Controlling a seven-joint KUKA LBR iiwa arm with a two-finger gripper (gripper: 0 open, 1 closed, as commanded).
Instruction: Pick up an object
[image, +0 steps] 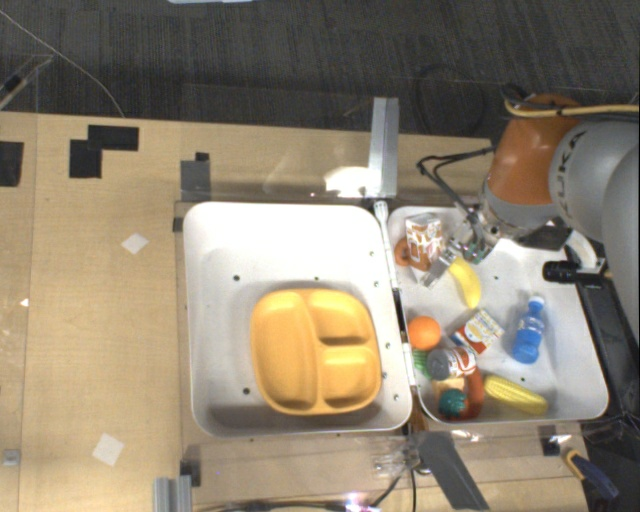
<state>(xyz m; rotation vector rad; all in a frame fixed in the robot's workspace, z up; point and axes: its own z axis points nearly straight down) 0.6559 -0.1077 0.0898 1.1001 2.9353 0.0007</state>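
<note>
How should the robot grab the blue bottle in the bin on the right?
Probably around the middle of its body. The blue bottle lies on its side in the right bin, lengthwise almost up and down in the view, with bare floor on both long sides. So come straight down from above with the fingers across its narrow width. The snack packet is close on one side, so go carefully there.

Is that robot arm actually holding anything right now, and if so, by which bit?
It cannot be told. The gripper sits low in the right bin, right at the top end of the banana, but nothing shows clearly between its fingers.
</note>
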